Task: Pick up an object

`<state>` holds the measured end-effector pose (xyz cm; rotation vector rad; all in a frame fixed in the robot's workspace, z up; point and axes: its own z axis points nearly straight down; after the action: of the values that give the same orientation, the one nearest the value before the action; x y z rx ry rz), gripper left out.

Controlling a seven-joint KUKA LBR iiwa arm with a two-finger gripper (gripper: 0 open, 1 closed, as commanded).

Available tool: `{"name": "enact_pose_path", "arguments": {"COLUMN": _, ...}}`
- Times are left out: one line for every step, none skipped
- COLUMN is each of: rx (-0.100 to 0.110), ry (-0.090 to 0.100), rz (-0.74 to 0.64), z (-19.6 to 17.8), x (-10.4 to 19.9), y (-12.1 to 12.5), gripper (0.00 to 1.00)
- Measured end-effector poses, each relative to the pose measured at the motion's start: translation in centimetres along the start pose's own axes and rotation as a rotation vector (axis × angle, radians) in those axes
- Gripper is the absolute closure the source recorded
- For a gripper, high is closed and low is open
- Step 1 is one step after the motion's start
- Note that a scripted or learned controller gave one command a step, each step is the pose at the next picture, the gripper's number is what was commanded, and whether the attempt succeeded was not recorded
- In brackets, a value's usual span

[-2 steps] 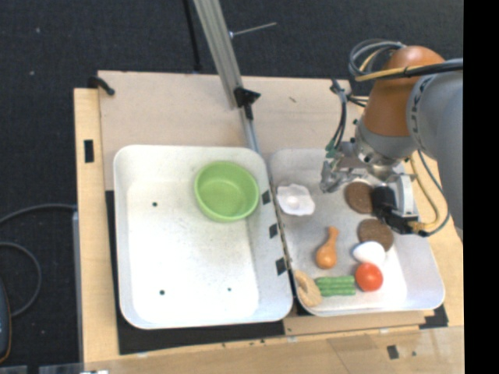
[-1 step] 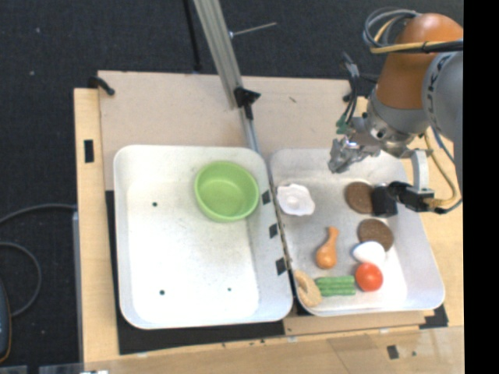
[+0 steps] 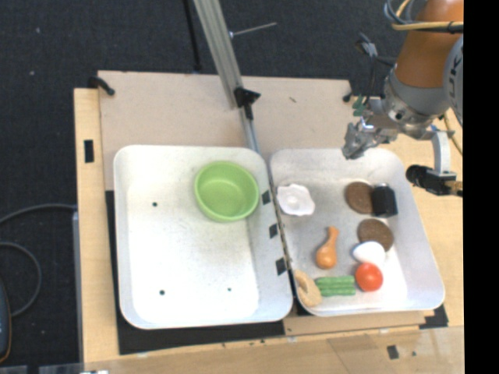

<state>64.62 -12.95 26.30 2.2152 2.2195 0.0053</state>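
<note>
My gripper (image 3: 356, 146) hangs over the far edge of the right bin (image 3: 413, 244), above bare bin floor, with nothing seen between its fingers. In that bin lie a white lump (image 3: 295, 200), a brown disc (image 3: 359, 197) with a black block (image 3: 383, 200) against it, a second brown disc (image 3: 376, 231), a white egg-like piece (image 3: 369, 252), a red tomato (image 3: 369, 276), an orange gourd-shaped toy (image 3: 328, 248), a green pod (image 3: 336, 286) and a tan piece (image 3: 307, 288). The nearest objects sit well toward the front of the gripper.
The left bin (image 3: 156, 271) holds a green bowl (image 3: 226, 191) near its far right corner. A slanted metal rail (image 3: 222, 49) rises from the divider between the bins. The arm's orange band (image 3: 430, 33) is at the upper right.
</note>
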Motion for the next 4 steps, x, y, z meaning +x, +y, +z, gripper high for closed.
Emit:
{"name": "enact_pose_path", "arguments": {"rx": 0.0, "ry": 0.0, "rz": -0.002, "z": -4.1, "x": -0.1, "y": 0.1, "gripper": 1.0}}
{"name": "enact_pose_path", "arguments": {"rx": 0.005, "ry": 0.001, "rz": 0.0, "z": -3.0, "x": 4.2, "y": -1.1, "gripper": 1.0}}
{"name": "enact_pose_path", "arguments": {"rx": 0.007, "ry": 0.002, "rz": -0.004, "z": -2.5, "x": 10.2, "y": -1.5, "gripper": 1.0}}
{"name": "enact_pose_path", "arguments": {"rx": 0.007, "ry": 0.003, "rz": -0.005, "z": -1.6, "x": 16.3, "y": -2.1, "gripper": 1.0}}
